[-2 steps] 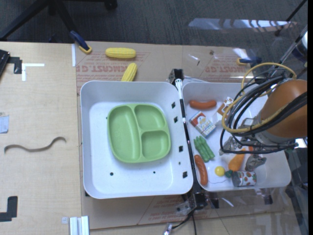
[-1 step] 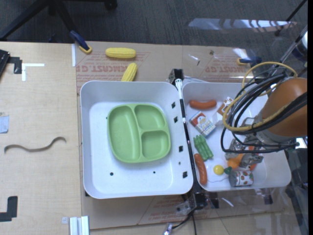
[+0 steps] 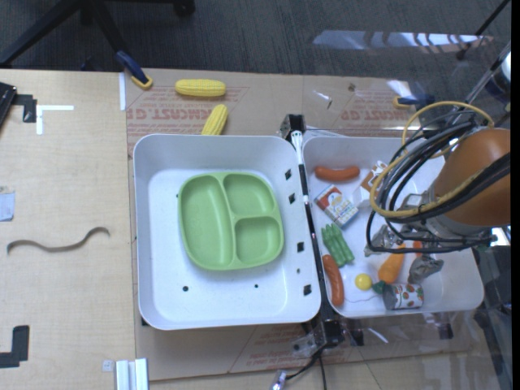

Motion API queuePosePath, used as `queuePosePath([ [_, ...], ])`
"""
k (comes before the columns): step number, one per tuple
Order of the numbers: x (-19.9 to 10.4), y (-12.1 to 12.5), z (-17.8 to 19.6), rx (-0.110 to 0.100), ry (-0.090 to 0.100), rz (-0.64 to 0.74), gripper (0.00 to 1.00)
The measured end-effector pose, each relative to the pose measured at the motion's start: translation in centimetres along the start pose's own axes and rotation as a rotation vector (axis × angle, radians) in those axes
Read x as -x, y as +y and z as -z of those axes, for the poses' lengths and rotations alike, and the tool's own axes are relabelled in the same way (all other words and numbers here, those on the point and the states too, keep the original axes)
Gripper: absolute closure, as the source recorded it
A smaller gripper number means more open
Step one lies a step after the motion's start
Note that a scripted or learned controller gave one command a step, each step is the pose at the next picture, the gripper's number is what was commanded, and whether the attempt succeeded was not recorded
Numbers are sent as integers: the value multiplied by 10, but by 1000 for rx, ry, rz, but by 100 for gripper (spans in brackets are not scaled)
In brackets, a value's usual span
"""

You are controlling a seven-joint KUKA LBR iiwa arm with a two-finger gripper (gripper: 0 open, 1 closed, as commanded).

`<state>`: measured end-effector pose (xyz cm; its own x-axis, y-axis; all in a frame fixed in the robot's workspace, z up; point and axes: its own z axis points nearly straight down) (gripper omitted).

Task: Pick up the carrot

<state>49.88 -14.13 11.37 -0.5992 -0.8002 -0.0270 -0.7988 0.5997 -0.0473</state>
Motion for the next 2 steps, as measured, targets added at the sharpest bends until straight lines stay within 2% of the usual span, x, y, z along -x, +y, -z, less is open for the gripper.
queuePosePath([
  [1,-17,-10,-9,-3,-8,-46,0],
  [2,-30,-28,-9,-4,4,-435,0],
])
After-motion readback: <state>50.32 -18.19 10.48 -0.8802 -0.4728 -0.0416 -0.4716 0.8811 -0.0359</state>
